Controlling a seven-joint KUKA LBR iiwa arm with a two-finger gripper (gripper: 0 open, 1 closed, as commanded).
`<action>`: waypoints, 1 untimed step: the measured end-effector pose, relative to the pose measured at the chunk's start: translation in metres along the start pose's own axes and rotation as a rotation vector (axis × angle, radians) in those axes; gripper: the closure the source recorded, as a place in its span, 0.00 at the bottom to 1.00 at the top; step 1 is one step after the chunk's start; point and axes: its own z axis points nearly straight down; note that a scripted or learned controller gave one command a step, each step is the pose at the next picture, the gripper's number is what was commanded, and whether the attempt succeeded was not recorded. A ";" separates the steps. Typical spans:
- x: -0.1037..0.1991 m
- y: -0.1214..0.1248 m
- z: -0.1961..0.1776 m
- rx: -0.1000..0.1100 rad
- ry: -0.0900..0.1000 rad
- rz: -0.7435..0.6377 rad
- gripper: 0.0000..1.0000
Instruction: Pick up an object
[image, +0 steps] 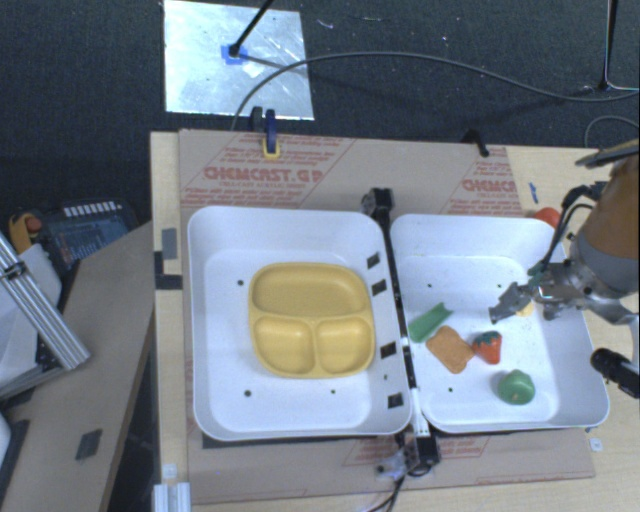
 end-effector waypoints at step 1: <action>0.000 0.003 -0.006 -0.012 -0.003 -0.003 0.00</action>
